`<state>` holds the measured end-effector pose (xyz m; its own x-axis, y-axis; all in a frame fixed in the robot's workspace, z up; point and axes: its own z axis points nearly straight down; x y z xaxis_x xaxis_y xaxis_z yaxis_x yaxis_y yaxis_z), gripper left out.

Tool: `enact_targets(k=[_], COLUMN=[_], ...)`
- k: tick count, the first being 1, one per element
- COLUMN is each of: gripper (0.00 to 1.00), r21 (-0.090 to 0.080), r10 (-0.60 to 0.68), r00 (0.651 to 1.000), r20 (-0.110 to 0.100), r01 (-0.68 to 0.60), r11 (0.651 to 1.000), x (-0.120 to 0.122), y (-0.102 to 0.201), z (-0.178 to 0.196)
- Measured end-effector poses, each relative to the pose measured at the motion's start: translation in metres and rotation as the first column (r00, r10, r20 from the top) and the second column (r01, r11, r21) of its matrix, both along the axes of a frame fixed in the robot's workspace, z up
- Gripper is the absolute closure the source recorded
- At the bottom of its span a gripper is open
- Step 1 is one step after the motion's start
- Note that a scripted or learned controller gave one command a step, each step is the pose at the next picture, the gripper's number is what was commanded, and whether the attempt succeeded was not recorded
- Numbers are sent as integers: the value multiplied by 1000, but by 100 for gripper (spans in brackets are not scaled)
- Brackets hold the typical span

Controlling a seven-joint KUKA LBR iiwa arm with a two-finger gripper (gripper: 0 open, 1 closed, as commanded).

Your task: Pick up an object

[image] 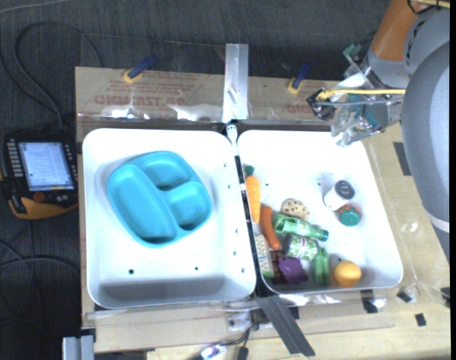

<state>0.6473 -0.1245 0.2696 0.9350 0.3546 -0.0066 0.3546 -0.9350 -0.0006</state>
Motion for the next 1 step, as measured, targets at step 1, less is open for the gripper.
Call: enact_targets(k=[1], gripper=[100], r21=[-1], r10=[-152], r00=[988], r20=[-1], r01=[152], r11=[988], x=[-8], y=[-100], z=[3])
